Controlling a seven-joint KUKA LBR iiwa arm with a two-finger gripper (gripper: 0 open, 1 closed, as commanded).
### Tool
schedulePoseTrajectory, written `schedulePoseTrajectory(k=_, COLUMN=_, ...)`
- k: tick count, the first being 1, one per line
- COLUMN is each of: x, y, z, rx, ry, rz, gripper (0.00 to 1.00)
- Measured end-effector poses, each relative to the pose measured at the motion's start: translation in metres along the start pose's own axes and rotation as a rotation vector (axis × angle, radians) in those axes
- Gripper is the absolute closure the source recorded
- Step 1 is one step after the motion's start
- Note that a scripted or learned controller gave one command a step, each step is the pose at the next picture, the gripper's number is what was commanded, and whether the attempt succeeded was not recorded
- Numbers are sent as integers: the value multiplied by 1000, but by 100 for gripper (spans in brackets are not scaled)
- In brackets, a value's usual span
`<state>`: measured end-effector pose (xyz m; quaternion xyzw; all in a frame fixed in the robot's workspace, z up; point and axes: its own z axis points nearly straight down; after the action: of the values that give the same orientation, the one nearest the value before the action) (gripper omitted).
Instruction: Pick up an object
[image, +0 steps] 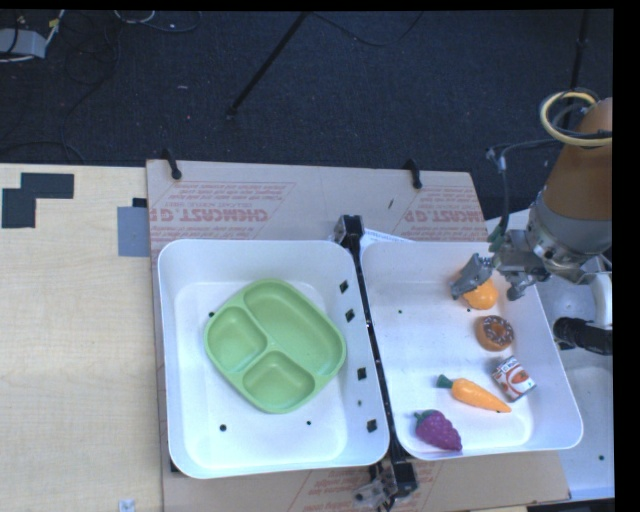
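Observation:
In the right bin (420, 330) lie a small orange fruit (482, 295), a brown round cookie-like piece (494, 333), a red and white can (513, 379), a carrot (474, 394) and a purple grape bunch (438, 430). My gripper (494, 279) hangs at the bin's far right, directly over the orange fruit. Its two fingers stand spread, one to the left of the fruit and one to the right. Nothing is lifted off the bin floor.
The left bin (190, 300) holds a green divided plate (274, 343). A black divider (362, 340) runs between the two bins. Cardboard (260, 205) lies under the bins, and the wooden bench (70, 350) stretches to the left.

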<state>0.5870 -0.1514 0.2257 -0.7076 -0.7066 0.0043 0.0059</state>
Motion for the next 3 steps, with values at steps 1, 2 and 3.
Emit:
schedulePoseTrajectory(k=1, x=0, y=3, z=-7, rx=-14, ry=-2, rz=-2, gripper=0)
schedulePoseTrajectory(k=2, x=3, y=5, z=36, rx=-7, ry=-1, rz=-2, gripper=0)
schedulePoseTrajectory(k=3, x=-2, y=0, z=82, rx=-7, ry=-1, rz=-1, gripper=0)
